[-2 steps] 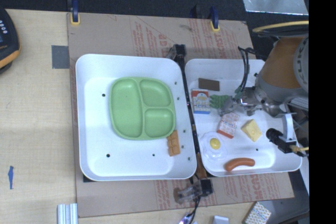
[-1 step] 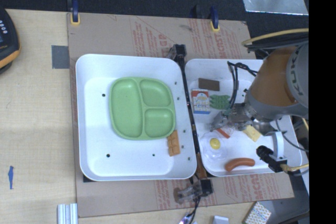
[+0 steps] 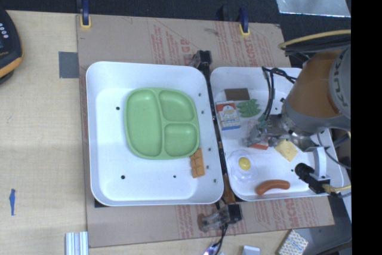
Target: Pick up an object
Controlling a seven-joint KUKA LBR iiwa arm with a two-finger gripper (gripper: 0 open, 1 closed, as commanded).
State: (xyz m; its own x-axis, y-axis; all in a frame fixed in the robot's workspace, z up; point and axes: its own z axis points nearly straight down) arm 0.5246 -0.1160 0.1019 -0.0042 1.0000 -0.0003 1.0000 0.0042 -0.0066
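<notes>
2 shallow white bins sit side by side on a cardboard-covered surface [image 3: 149,30]. The left bin [image 3: 104,128] holds 1 green 3-compartment plate [image 3: 161,122] at its centre and 1 orange waffle-like piece [image 3: 197,163] just beside the plate's near right corner, lying on the bin floor. The right bin [image 3: 239,74] holds 1 dark brown block [image 3: 237,94] at the far side, 1 green leafy piece [image 3: 249,108] just right of it, 1 small white-and-red carton [image 3: 228,116] near the left wall, 1 fried egg [image 3: 243,163] with a yellow yolk, 1 sausage [image 3: 273,186] at the near edge, and 1 yellow cheese wedge [image 3: 287,150] toward the right. 1 grey arm with an orange band [image 3: 316,92] reaches in from the right; its tool [image 3: 261,135] is low in the middle of the right bin, between the carton and the cheese wedge, over a small red item [image 3: 258,145] that is too hidden to name. Whether the tool is released or clenched cannot be told, nor whether it touches anything.
</notes>
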